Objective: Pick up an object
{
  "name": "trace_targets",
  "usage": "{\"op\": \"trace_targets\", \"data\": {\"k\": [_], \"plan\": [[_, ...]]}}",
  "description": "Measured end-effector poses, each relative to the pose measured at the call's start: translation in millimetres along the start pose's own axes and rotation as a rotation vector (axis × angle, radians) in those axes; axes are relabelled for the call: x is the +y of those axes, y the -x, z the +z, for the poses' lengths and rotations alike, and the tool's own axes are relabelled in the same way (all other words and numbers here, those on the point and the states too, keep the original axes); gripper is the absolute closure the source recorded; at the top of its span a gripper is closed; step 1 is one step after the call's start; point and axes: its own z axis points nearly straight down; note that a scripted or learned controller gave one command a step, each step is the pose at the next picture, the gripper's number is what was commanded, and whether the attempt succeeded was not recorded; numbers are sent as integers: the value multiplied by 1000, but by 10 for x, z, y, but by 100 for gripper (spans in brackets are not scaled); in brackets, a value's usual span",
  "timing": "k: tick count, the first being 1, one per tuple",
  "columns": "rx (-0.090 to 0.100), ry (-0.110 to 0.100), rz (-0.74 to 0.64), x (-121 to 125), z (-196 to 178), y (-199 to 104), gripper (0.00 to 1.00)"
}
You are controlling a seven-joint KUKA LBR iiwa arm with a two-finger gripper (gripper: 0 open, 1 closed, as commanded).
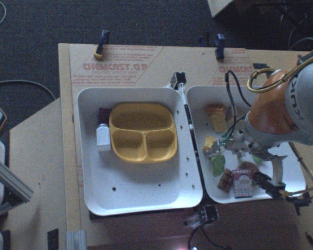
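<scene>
My gripper (232, 141) hangs low over the middle of the right bin (297, 184), at the end of the grey and orange arm reaching in from the right. Around it lie several small objects. An orange-brown piece (215, 109) and a yellow block (219, 123) sit toward the back. A yellow wedge (209, 142) and a green piece (218, 165) lie just left of the gripper. A chocolate bar (226, 180), a pink box (243, 186) and a reddish round thing (249, 166) lie at the front. The wrist hides whatever is directly beneath it.
The left bin (130, 189) holds a yellow divided tray (143, 132), with a white bottle (103, 137) and a dark maroon object (104, 113) at its left side. A black bar (188, 124) runs along the seam between the bins.
</scene>
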Motion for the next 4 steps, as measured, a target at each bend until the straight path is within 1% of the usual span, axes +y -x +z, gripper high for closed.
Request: {"op": "trace_targets", "data": {"k": [1, 2, 3, 4], "plan": [[-2, 6, 1, 8, -128, 7, 100], [-4, 10, -2, -17, -582, -57, 100], [-4, 11, -3, -79, -1148, -124, 100], [-4, 10, -3, -68, -1446, -123, 100]]}}
